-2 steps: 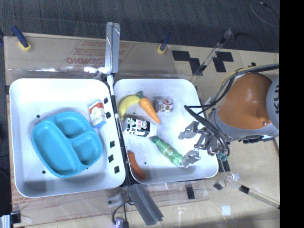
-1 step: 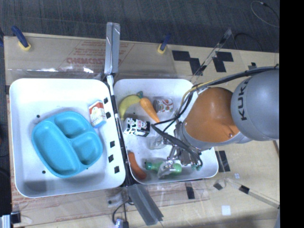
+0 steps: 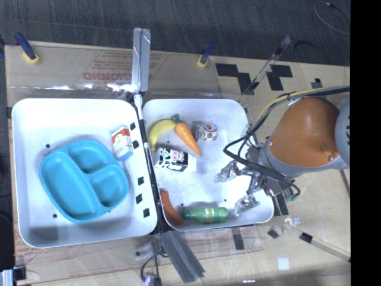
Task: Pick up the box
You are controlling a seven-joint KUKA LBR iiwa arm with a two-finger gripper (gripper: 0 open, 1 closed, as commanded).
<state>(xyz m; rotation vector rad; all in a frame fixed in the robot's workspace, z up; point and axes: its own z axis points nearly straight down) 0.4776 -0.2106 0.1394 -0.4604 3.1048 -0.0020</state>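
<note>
While the claw (image 3: 238,187) hangs spread and empty right of the box (image 3: 172,159), one banana (image 3: 158,130), one carrot (image 3: 187,137) and one can (image 3: 205,131) lie just beyond the box, one green bottle (image 3: 205,214) nearer.

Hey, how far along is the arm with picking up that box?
Nothing looks done yet. The black-and-white box lies on the floor of the right bin, beside the banana and carrot. The pincer hangs open to its right, holding nothing. Reaching it, gripping and lifting all remain.
</note>
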